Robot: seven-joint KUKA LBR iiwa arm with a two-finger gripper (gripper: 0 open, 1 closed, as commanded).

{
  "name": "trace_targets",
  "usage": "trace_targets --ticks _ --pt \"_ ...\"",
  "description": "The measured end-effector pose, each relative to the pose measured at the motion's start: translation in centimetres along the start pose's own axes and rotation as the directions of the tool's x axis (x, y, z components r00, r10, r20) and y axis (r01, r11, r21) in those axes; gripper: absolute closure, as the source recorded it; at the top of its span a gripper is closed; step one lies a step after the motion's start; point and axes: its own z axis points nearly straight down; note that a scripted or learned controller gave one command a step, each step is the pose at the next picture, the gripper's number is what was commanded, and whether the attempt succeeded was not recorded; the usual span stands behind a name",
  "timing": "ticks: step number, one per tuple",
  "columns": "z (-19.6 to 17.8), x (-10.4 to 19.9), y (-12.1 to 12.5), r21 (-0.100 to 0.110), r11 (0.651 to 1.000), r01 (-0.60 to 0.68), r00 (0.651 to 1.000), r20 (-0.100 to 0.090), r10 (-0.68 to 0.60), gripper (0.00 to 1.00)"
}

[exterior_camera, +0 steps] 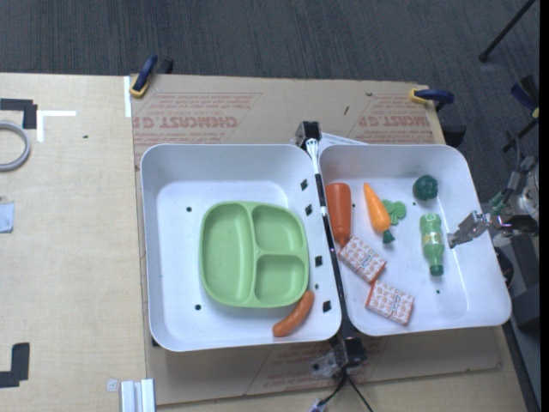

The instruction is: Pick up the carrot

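The carrot (376, 209) is a small orange cone with a green leafy top (395, 210). It lies in the upper middle of the right bin (480, 312), tip pointing to the far side. My gripper (472, 227) hangs over the right rim of that bin, well to the right of the carrot and just past the green bottle (431, 242). Nothing shows in its grasp.
An orange cylinder (338, 212) lies just left of the carrot by the bin wall. Two cracker boxes (363, 258) (390, 303) sit nearer the front, and a dark green ball (425, 187) sits at the back. The left bin (163, 230) holds a green divided plate (255, 254) and an orange sausage (293, 314).
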Motion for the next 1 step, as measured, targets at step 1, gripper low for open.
trace_targets --ticks 1 --pt "6.80 7.55 4.95 0.002 0.994 -0.105 0.994 0.000 0.105 0.00"
